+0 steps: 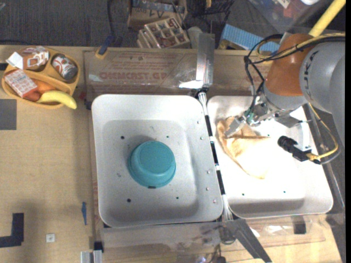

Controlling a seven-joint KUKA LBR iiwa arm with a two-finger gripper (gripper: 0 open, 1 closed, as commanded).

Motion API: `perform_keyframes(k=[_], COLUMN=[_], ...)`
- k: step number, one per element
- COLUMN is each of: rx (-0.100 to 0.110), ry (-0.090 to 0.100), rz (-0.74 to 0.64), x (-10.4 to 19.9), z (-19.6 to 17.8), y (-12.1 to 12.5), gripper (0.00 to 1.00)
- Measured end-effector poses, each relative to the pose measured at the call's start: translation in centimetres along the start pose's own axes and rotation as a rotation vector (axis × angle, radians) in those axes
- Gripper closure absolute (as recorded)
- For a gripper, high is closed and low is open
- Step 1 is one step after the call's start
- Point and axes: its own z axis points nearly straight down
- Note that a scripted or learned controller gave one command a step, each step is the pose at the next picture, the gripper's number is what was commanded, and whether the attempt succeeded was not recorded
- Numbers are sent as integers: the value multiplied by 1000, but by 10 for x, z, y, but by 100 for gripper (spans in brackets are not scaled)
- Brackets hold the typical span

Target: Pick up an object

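Inside the left bin (109,114) sits a teal bowl (152,164); right bin (307,196), claw (237,126) clamped on tan cloth (244,149).

One camera hangs fixed above the bench, looking down at a slant and far enough back to take in both white bins. The gripper (244,122) sits right of centre in its frame, over the right bin (285,201); the left bin (109,114) lies across from it, and floor clutter fills the strip beyond it.
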Motion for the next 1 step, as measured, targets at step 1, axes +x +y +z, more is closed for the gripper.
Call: perform_keyframes(k=[1], rx=[-6], ry=[-3], rz=[0], x=[0], z=[-12], y=[2], gripper=[100])
